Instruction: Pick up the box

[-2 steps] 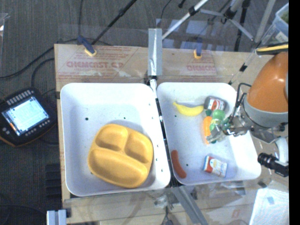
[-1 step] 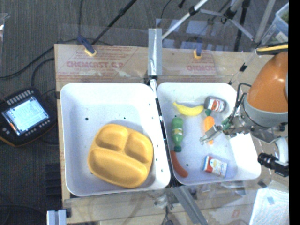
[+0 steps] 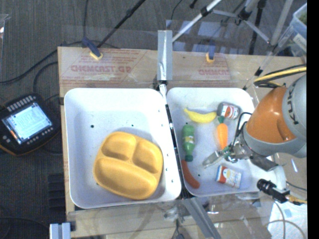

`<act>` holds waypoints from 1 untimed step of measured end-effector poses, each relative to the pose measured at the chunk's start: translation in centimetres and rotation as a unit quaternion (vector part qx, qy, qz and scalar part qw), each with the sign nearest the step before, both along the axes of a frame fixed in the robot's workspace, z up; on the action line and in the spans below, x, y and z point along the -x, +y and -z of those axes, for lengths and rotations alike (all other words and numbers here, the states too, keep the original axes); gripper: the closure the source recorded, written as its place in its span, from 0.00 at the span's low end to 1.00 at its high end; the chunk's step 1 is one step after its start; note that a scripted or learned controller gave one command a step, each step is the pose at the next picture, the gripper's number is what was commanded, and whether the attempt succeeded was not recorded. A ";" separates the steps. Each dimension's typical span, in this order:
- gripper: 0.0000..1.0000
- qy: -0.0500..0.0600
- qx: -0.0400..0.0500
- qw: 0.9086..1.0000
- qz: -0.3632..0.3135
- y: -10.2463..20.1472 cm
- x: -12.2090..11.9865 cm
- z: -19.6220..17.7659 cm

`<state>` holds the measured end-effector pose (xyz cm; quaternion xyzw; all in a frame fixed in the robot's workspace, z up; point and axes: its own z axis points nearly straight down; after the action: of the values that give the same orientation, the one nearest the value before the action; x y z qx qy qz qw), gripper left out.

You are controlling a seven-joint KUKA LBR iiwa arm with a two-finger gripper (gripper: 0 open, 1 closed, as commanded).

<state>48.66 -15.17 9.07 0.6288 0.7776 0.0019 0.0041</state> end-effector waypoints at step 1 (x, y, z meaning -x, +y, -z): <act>0.00 -0.002 0.000 1.000 -0.014 -2.4 -0.2 0.0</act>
<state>48.83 -17.59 9.02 0.6180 0.7861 0.0032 0.0056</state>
